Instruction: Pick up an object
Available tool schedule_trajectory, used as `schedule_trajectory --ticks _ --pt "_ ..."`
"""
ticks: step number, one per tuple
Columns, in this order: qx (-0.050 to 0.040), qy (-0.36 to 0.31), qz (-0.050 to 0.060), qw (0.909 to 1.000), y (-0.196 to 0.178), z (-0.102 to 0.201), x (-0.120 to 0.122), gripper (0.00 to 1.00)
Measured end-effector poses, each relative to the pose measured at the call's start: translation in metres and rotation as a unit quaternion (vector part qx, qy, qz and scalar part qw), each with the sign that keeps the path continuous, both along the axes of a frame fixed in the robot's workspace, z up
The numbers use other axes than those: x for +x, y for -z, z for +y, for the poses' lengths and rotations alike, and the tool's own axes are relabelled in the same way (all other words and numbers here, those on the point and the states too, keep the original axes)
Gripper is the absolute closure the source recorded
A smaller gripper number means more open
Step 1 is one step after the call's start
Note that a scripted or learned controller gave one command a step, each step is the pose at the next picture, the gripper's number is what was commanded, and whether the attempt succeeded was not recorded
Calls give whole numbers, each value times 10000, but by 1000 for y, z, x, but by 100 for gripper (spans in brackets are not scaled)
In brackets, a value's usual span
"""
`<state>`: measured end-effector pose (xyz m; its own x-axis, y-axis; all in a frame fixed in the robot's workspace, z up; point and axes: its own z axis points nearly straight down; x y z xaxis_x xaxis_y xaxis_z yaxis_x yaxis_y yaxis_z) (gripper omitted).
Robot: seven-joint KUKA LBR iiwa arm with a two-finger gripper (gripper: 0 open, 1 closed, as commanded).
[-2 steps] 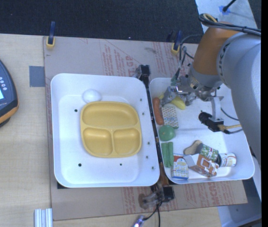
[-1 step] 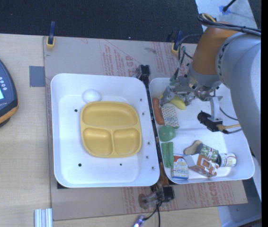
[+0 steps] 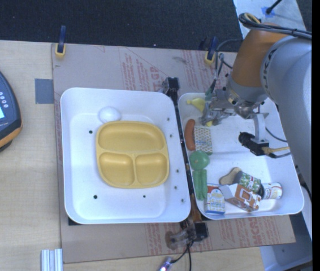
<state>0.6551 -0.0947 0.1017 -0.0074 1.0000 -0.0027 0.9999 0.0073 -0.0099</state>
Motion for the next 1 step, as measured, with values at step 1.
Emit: schedule_trajectory --ticks 1 --pt "15 11 -30 10000 -91 55 -57 100"
